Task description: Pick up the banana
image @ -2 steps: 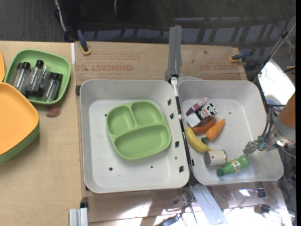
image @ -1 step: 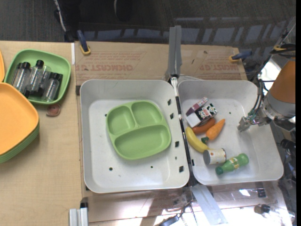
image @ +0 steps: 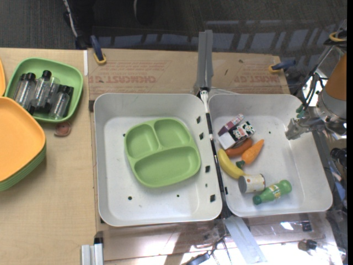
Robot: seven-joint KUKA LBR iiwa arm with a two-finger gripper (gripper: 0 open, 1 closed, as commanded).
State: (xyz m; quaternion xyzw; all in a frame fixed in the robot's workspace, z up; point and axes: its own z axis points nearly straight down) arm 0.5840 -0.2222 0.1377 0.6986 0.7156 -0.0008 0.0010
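Note:
The yellow banana (image: 230, 164) lies in the right bin (image: 309, 203), close to its left wall, curving from upper left to lower right. An orange carrot (image: 252, 151) lies just right of its upper end, and a small can (image: 252, 183) touches its lower tip. My gripper (image: 295, 127) hangs over the bin's right side, near the right wall, well to the right of the banana and apart from every object. Nothing shows in its grasp.
A white printed carton (image: 236, 131) rests above the banana; a green bottle (image: 272, 192) lies near the bin's front. The left bin (image: 110, 203) holds a green divided plate (image: 162, 152). Off to the left sit a green tray of vials (image: 44, 90) and orange plates (image: 19, 142).

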